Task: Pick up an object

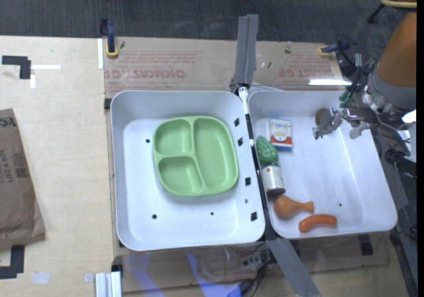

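My gripper [340, 127] hangs over the upper right part of the right bin [361, 176], below the arm's orange band [403, 50]. Its two fingers stand apart, open, and nothing sits between them. A small brownish object [323, 115] lies right by the left finger. Along the bin's left side lie a small white box with blue and orange print [281, 134], a green leafy toy [266, 150] and a small can [272, 179]. An orange drumstick toy [291, 207] and an orange sausage toy [318, 222] rest near the front edge.
The left bin [132, 176] holds a green divided plate [196, 154]. A grey divider bar [246, 50] rises between the bins at the back. Brown cardboard [172, 70] lies behind the bins, and a paper bag [16, 176] sits at the far left.
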Action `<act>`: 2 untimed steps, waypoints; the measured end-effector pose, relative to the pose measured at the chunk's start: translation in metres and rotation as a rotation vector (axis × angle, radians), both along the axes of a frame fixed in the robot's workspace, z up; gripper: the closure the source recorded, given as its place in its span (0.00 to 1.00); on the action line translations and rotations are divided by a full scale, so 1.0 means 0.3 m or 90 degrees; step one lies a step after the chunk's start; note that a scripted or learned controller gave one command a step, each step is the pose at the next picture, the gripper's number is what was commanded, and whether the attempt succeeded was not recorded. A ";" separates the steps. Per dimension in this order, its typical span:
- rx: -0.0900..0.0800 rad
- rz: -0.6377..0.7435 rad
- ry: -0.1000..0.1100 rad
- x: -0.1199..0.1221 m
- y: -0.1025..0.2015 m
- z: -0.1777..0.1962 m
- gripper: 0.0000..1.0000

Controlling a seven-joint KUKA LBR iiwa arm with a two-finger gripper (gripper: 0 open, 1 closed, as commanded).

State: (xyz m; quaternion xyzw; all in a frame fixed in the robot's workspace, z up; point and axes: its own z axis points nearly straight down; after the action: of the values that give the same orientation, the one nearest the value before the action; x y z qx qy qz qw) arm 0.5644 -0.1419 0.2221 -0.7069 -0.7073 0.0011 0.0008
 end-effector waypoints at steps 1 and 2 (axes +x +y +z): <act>0.000 0.105 -0.001 0.198 0.188 -0.104 0.00; 0.000 0.244 -0.001 0.298 0.143 -0.415 0.00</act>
State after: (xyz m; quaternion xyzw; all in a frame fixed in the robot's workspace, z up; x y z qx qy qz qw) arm 0.6539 -0.0990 0.0976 -0.5595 -0.8288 0.0003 -0.0001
